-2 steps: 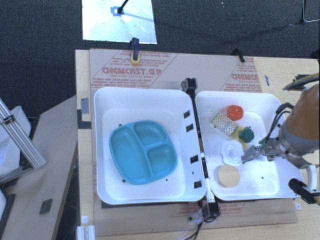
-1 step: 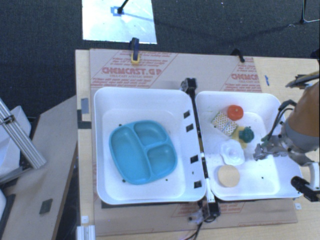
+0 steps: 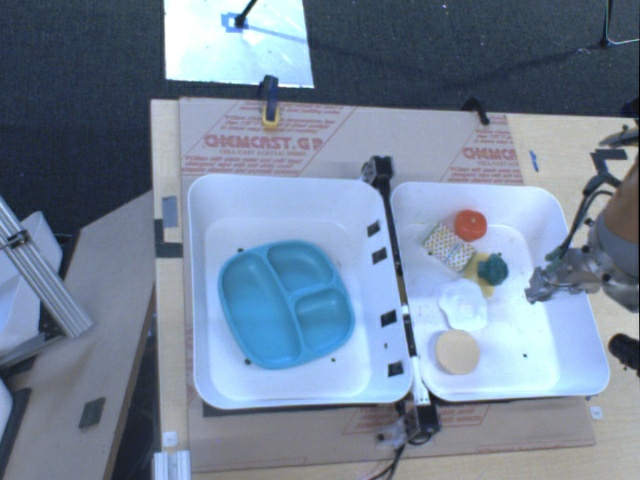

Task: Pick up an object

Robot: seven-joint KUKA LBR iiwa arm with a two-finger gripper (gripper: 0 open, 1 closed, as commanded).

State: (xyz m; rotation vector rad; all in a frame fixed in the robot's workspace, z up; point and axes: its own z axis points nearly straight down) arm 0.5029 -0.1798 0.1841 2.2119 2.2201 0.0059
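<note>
The end effector [image 3: 540, 286] hangs over the right bin [image 3: 575, 368], its grip impossible to judge, nothing visibly held. Nearest lies the teal toy [image 3: 492, 267], just beside the white piece [image 3: 464, 306]; a centred, vertical descent looks wisest.

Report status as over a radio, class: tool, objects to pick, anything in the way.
Tool over right bin's right side, holding nothing. Orange ball, teal toy, tan disc lie loose to its left. Path clear. Blue tray in left bin.
</note>
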